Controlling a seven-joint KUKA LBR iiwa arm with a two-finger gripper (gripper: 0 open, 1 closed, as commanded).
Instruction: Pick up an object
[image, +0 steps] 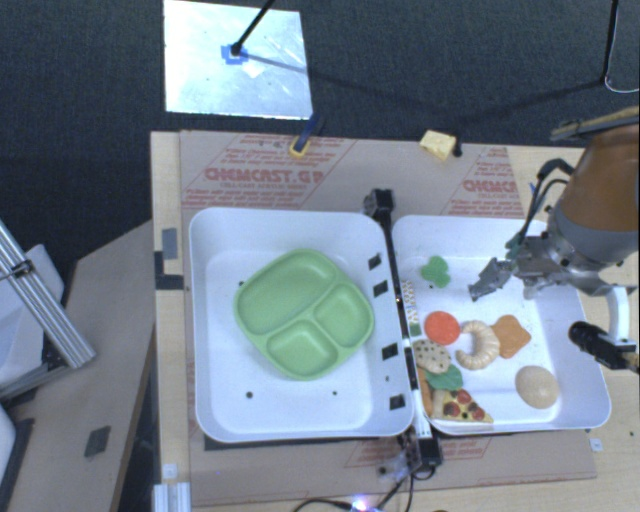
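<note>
The right bin (590, 400) holds several toy foods: a green broccoli piece (435, 269), a red tomato (442, 327), a curled croissant (479, 343), an orange chip (512, 335), a beige egg (536, 386), a cookie (432, 355), a green leaf (447, 378) and a pizza slice (459, 405). My gripper (490, 279) hangs over the upper middle of this bin, to the right of the broccoli and above the croissant. I see nothing between its dark fingers.
The left bin (215, 400) bears a green three-compartment plate (304, 313). A black divider with clips (395, 305) runs between the bins. A yellow block (437, 145) lies on the cardboard behind the bins. The arm (600, 200) fills the right side.
</note>
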